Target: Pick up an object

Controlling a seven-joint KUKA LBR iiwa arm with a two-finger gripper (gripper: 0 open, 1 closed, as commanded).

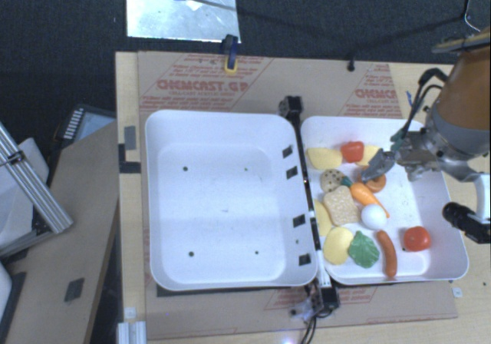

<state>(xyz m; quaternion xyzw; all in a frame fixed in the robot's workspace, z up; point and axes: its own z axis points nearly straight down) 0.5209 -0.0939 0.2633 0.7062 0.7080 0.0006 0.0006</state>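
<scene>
Two shallow white bins sit side by side on the table (192,74): the left bin (222,196) at frame centre, and the right bin (441,204) toward the right edge, which holds a cluster of toy foods. Counted there: two red tomatoes, one (352,151) at the upper part and one (416,238) at the lower right; one white egg (374,217); one orange carrot (365,194); one slice of bread (341,205); one round cookie (332,179); one green leafy piece (364,249); one sausage (387,253); and several yellow pieces, the clearest (324,157) at the upper left and another (338,245) at the bottom.

The gripper (377,167) hangs over the middle of the right bin, its dark fingers pointing left and down. The carrot lies just below it, the upper tomato just up-left of it. Whether the gripper is open, closed, or touching anything cannot be told; its tip blends with the items beneath, partly hiding an orange-brown piece there. The arm's body is cut off at the right frame edge.
</scene>
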